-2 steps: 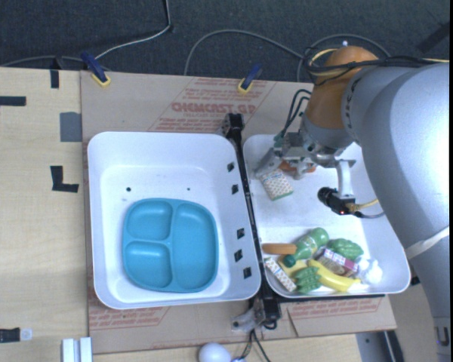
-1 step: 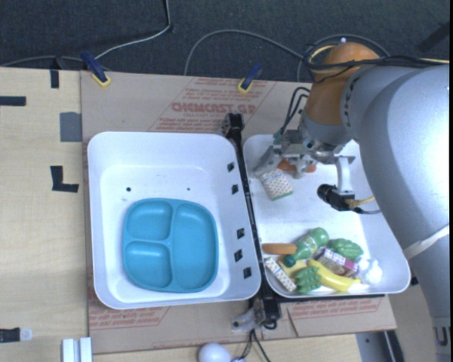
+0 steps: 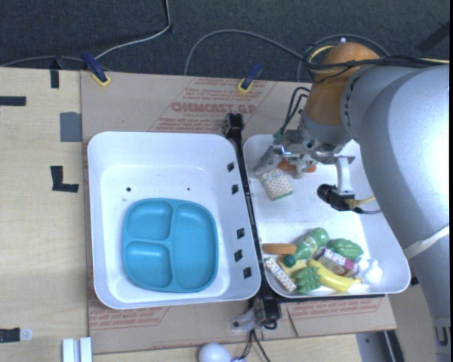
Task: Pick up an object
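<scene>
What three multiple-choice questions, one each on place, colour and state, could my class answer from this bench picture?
1. Where does the divided tray lie?
A. left bin
B. right bin
C. on the cardboard

2. What colour is that tray?
A. red
B. blue
C. yellow

3. Where do most toy items lie in the right bin?
A. spread evenly
B. heaped at its near edge
C. lined along its far edge

Answers: 1 A, it sits inside the left bin. 2 B, it is light blue. 3 B, they cluster at the near edge; the gripper hangs over the far end.

Single fixed overhead view, slanted down across both bins (image 3: 106, 202); arm (image 3: 408, 149) from right
</scene>
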`<state>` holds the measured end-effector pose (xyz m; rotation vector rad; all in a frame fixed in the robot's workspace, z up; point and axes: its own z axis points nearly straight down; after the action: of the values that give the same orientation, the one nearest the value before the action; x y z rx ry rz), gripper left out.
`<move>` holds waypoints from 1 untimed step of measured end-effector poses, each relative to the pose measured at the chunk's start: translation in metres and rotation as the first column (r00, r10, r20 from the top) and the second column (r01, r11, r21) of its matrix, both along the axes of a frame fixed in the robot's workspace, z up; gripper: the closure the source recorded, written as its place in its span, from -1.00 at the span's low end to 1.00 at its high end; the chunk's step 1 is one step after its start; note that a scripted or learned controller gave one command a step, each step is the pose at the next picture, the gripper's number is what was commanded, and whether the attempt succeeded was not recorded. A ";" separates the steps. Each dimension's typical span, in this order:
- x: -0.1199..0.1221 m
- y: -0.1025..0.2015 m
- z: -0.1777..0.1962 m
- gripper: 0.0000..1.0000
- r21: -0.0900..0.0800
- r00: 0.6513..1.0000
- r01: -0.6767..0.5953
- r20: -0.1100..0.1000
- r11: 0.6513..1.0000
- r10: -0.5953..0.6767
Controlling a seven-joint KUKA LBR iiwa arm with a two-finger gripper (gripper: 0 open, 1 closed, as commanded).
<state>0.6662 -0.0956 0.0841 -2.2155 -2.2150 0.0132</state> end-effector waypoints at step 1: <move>0.000 -0.001 0.000 -1.00 0.002 1.000 0.000 0.000 1.000 0.000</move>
<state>0.6663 -0.0964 0.0841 -2.2141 -2.2145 0.0117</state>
